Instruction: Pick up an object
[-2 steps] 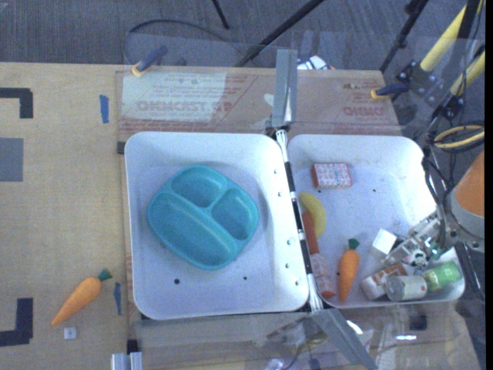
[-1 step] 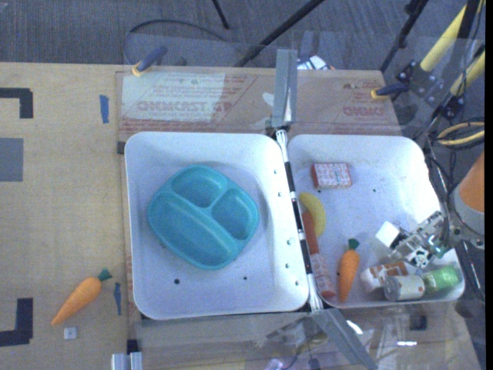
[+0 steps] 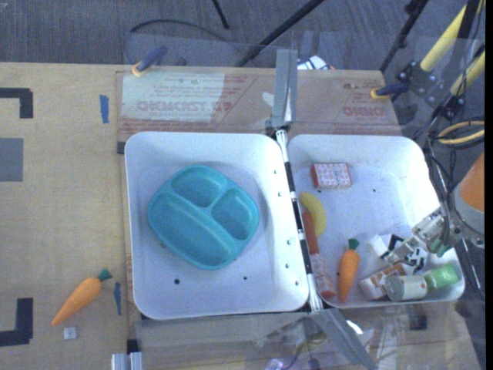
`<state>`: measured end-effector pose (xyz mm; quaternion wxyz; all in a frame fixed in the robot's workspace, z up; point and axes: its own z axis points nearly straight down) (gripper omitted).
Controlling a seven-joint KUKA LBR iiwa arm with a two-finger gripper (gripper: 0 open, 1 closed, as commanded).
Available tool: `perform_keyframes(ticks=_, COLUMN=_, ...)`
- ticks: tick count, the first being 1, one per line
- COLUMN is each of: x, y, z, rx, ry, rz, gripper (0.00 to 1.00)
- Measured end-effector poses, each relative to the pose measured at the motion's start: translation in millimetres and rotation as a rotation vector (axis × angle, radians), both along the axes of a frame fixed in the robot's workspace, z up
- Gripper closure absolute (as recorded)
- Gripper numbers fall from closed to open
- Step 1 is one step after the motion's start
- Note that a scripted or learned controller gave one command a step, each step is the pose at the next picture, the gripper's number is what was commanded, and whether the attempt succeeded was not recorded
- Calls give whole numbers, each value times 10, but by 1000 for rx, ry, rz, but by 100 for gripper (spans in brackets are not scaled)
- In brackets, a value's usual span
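My gripper (image 3: 407,251) hangs low over the near right corner of the right bin (image 3: 385,156), reaching in from the right. Just beneath and beside it lie a green-capped bottle (image 3: 420,284), a white and orange carton (image 3: 376,282) and a small white block (image 3: 377,245). It sits right among them, and I see nothing lifted clear of the bin floor. A toy carrot (image 3: 348,267) stands to its left. Farther left are a banana (image 3: 314,210) and a red sausage-like piece (image 3: 310,236), with a pink box (image 3: 331,176) at the back.
The left bin (image 3: 146,156) holds a teal divided plate (image 3: 204,216). A second carrot (image 3: 77,299) lies on the bench outside the bins at the near left. A metal divider (image 3: 291,199) runs between the bins. Yellow cables and stands crowd the far right.
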<state>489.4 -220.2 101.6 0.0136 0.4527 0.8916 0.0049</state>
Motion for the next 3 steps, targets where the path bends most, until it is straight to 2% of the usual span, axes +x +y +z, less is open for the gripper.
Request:
perform_keyframes(ticks=1, x=34, y=-3, z=-86, rx=9, ry=15, rz=-74, gripper=0)
perform_keyframes(ticks=2, x=59, y=33, z=14, rx=14, ry=12, rz=-71, gripper=100)
perform_keyframes(ticks=3, x=60, y=33, z=16, rx=14, ry=11, rz=-71, gripper=0)
